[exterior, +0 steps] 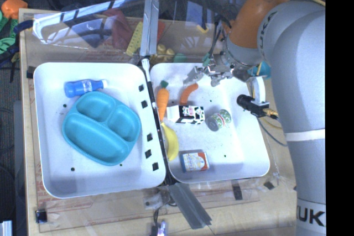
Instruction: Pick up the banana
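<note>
two bins (50, 119) sat on the bench and the banana (171, 142) was in the one nearer the arm, jammed right against the divider wall (152, 119) between them. we'll use that wall as our landmark.

the gripper (217, 72) hung over the back of that bin, well away from the wall and well apart from the banana. we honestly couldn't tell how its jaws stood, the metal bits up there were too jumbled to read, and nothing looked to be held.

what we reckoned could go wrong: the banana hugged the wall so closely that a finger coming down on that side might land on the rim or the wall instead of sliding beside the fruit. then the grab would just skid off. also a carrot (162, 100) lay along the wall just behind the banana, and a cow-print carton (187, 114) and a small orange box (193, 161) sat a bit further out from the wall, so a sloppy approach could bump or grab one of those instead.

the banana itself looked yellow, short, gently curved, lying lengthwise along the wall and partly tucked under its edge.
</note>
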You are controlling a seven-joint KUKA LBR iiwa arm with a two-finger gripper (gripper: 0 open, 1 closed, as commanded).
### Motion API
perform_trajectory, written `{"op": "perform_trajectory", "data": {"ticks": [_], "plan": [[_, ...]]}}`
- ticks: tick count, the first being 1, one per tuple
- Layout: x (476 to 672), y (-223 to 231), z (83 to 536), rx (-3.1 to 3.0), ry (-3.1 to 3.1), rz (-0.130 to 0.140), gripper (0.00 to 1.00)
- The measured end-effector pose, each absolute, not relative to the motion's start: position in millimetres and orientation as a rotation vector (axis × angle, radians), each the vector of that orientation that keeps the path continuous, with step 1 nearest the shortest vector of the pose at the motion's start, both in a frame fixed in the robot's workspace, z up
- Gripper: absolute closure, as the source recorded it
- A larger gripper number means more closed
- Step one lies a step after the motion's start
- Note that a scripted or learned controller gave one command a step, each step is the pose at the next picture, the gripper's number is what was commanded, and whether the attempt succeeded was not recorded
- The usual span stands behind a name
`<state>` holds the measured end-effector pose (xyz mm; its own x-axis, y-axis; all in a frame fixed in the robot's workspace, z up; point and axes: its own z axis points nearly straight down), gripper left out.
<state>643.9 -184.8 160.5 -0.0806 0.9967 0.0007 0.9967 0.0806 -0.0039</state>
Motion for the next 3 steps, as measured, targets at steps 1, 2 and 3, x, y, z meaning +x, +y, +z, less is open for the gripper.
{"op": "perform_trajectory", "data": {"ticks": [1,2,3], "plan": [[581.4,-137,104,-1.906,-2.488,0.006,0.0],[609.3,-118,165,-2.383,-2.04,0.008,0.0],[515.4,-127,149,-2.023,-2.393,0.007,0.0]]}}
